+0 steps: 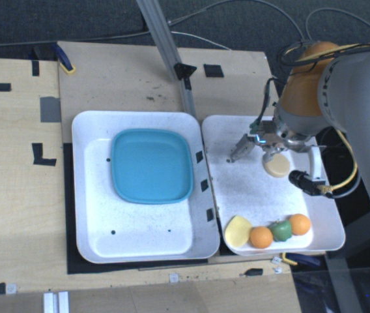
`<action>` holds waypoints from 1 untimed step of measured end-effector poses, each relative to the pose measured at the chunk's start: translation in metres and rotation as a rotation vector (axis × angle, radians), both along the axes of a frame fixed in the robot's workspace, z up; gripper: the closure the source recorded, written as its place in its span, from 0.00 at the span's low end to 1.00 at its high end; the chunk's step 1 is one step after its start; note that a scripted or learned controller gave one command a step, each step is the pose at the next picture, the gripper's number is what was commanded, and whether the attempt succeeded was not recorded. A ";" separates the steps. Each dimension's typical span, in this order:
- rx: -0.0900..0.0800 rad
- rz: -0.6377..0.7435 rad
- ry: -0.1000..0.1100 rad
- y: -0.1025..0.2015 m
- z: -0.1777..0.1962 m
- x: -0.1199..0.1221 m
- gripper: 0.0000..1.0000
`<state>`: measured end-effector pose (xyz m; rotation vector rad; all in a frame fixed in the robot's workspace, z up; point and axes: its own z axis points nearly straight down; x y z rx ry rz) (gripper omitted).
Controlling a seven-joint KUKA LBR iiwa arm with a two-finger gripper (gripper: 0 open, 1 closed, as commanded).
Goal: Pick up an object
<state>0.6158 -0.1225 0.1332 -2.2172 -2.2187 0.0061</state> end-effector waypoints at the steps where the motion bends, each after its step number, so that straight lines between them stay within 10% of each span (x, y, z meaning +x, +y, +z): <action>1: -0.001 0.000 -0.006 0.000 -0.045 0.000 0.00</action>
